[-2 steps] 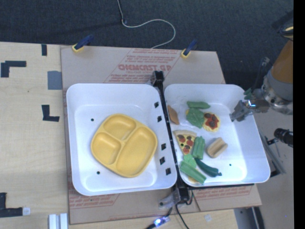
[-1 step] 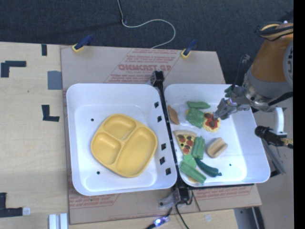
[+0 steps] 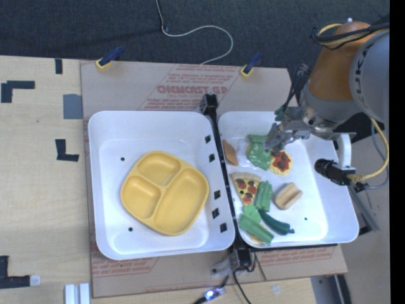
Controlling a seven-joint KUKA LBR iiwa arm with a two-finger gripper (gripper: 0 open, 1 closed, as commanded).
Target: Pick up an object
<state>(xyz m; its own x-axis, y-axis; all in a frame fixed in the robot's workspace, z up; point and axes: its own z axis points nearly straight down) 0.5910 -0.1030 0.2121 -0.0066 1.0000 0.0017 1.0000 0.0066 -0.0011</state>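
White plastic, shallow and square, makes up both bins on the bench: the left bin (image 3: 104, 170) holds a yellow divided plate (image 3: 165, 192) with three compartments, and the right bin (image 3: 329, 217) holds a scatter of toy food. The grey arm with its orange band (image 3: 338, 62) reaches in from the right, and its two-finger gripper (image 3: 275, 141) sits low over the far part of the right bin, its tip at a leafy green toy (image 3: 257, 152) — whether anything sits between the fingers, or how wide they stand, cannot be told from here. Just beside that green piece lies a round red-and-yellow toy (image 3: 281, 162). Nearer the front lie a pizza slice (image 3: 245, 187), a tan bread roll (image 3: 288, 196), a green pod-shaped toy (image 3: 263, 195) and a dark green cucumber-like piece (image 3: 275, 223). A small tan piece (image 3: 230, 152) rests by the bin's left wall.
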